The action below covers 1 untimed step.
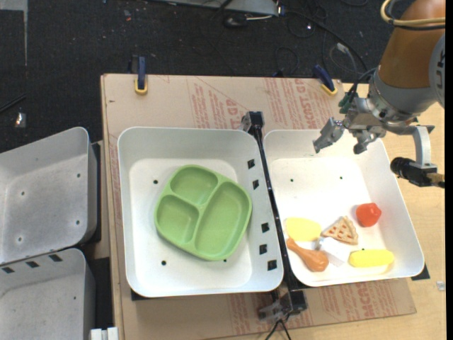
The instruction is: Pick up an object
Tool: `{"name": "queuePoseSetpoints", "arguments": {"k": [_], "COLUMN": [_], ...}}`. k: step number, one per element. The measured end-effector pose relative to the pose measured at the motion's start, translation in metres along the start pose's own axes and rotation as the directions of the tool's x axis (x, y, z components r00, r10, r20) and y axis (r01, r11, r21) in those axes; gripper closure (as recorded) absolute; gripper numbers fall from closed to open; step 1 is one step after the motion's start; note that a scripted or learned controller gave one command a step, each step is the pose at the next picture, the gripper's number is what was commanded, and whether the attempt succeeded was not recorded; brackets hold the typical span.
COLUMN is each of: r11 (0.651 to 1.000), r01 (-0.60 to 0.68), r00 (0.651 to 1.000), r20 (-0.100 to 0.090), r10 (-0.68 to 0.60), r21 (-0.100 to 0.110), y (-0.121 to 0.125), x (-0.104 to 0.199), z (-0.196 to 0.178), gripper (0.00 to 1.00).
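Your gripper hangs with fingers spread wide and nothing between them, above the far end of the right bin. The toys all lie well apart from it at the near end: tomato, waffle, drumstick and two yellow pieces. Waffle and drumstick sit close together, so a descent there may nudge one and close on neither.

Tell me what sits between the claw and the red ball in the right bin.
Nothing: in the camera view, bare white bin floor stretches from the claw down to the red ball.
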State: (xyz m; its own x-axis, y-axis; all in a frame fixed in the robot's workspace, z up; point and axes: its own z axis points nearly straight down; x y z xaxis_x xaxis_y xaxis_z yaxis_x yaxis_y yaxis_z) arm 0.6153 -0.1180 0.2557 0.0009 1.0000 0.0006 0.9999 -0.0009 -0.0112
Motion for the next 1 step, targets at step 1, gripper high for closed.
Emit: {"name": "queuePoseSetpoints", "arguments": {"k": [1], "r11": [1.000], "r01": [0.002], "r00": [1.000], "r20": [0.001], "r10": [-0.002], "r21": [-0.011], "y": [0.0020], "x": [0.0001], "z": [-0.0067], "gripper": [0.00]}}
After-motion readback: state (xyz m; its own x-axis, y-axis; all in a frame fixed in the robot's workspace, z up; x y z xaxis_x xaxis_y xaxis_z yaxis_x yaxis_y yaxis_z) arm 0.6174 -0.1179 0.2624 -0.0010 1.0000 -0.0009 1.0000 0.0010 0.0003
